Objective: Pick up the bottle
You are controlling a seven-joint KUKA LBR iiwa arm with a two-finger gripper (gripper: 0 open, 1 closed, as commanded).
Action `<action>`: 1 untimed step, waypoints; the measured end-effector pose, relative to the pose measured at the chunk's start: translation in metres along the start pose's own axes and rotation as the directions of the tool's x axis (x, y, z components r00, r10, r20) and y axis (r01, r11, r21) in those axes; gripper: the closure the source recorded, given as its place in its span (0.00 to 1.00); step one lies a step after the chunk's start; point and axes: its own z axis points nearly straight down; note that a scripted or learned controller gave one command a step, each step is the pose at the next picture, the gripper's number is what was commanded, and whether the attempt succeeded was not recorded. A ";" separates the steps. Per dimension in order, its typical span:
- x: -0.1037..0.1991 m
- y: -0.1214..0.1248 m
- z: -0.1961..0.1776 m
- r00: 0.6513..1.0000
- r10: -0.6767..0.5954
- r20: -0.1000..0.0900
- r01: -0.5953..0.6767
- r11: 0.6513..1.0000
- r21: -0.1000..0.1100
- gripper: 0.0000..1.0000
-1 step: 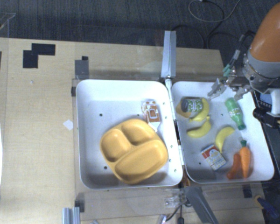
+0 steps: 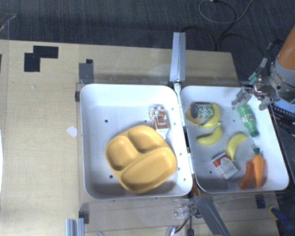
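Wooden bench [image 2: 44, 146] carries two white bins. Right bin [image 2: 280, 181] holds the green bottle [image 2: 247, 118], lying flat near the far right wall, likely dropped loose. Gripper [image 2: 250, 96] hovers at the bottle's cap end, fingers look spread, nothing between them. Banana [image 2: 235, 145] sits just below, carrot [image 2: 257, 167] further down. Wall crowds the right side; more room toward the can [image 2: 202, 111].
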 end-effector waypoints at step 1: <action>-0.048 -0.033 0.091 0.977 0.214 0.000 -0.214 0.977 0.002 0.00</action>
